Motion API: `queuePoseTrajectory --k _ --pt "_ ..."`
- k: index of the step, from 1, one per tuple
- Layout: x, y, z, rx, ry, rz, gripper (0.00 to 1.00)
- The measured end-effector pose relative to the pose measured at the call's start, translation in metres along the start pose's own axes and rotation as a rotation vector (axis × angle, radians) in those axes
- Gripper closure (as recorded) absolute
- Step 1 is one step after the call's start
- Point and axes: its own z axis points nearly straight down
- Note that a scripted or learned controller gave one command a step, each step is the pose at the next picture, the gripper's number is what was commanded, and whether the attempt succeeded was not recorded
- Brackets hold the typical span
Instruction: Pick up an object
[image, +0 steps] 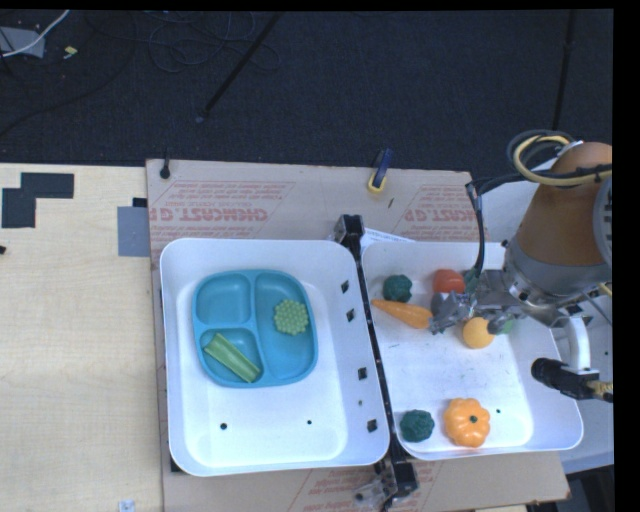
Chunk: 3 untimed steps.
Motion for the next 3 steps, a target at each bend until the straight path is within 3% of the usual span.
queuePoseTrajectory --k 1,3 --pt "0.000 0.003 -0.008 -0.013 -0.001 -0.002 0.00" --pt "0.001 0.010 0.100 -0.010 0.000 -0.002 0.00"
